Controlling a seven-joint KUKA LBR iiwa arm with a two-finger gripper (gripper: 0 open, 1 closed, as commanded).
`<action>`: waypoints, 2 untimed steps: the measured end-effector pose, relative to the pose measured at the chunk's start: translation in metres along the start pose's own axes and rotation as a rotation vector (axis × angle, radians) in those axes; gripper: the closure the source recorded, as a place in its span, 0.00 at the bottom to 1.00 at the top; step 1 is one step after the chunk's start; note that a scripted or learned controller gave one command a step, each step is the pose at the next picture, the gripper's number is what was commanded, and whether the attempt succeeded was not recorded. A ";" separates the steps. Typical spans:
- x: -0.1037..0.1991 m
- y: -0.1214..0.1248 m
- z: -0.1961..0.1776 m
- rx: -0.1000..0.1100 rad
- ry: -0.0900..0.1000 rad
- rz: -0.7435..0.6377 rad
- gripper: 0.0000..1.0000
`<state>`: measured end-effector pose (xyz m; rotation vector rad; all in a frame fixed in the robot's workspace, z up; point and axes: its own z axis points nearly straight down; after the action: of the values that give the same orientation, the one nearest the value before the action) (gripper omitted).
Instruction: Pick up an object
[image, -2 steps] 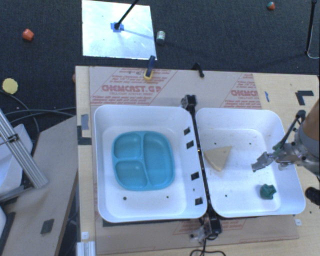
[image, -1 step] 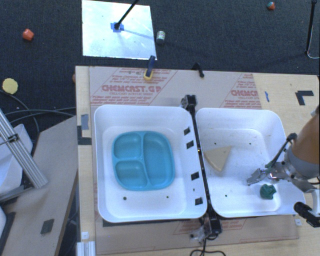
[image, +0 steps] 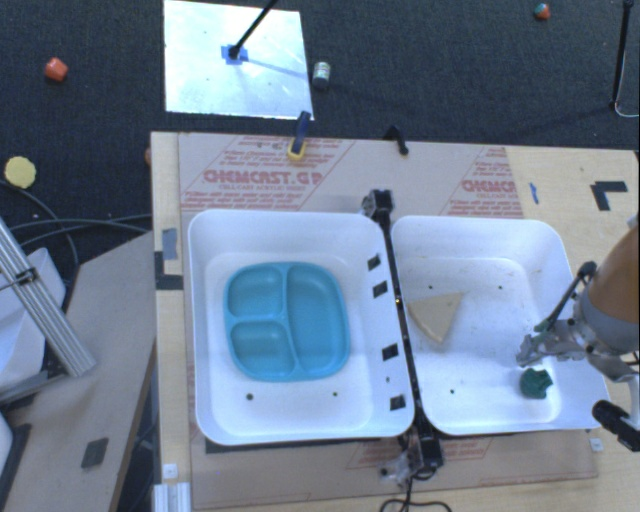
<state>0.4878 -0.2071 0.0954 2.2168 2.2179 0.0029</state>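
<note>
A small dark green object (image: 536, 383) lies near the front right corner of the right bin (image: 470, 238). A tan wedge-shaped piece (image: 437, 315) rests at the left side of the same bin. My gripper (image: 545, 349) hangs at the bin's right side, just above and behind the green object, with nothing seen between its fingers. A blue divided plate (image: 287, 320) sits in the middle of the left bin (image: 290, 228).
The two white bins stand side by side on a brown board (image: 260, 170), joined by a black clipped divider (image: 390, 310). A metal sheet (image: 235, 60) and small loose objects lie on the dark floor beyond the board.
</note>
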 end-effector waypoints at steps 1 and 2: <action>0.061 -0.001 0.011 0.005 0.005 -0.007 1.00; 0.124 0.015 -0.021 0.000 0.005 -0.010 1.00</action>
<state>0.5024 -0.0833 0.1166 2.2082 2.2321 0.0081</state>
